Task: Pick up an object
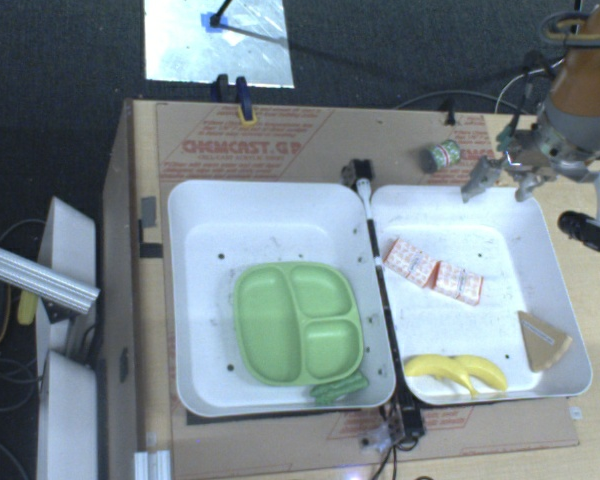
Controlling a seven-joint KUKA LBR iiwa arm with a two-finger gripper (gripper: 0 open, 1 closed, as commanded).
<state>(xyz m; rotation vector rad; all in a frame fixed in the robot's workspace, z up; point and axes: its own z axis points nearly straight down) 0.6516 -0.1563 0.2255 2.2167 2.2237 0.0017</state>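
My gripper (502, 182) hangs over the far right edge of the right bin (545, 253), its two fingers spread apart with nothing between them. In the right bin lie a row of pink-and-white wrapped packets (432, 271), a yellow banana (458, 372) at the near edge, and a tan wedge (544, 341) at the near right corner. The left bin (195, 258) holds a green divided plate (298, 321) and a small green object (338, 389) at its near edge.
A small green-and-white can (443, 154) lies on the cardboard behind the right bin, left of the gripper. A black clamp (360, 174) sits where the two bins meet at the back. A silver sheet (218, 28) lies on the dark floor beyond.
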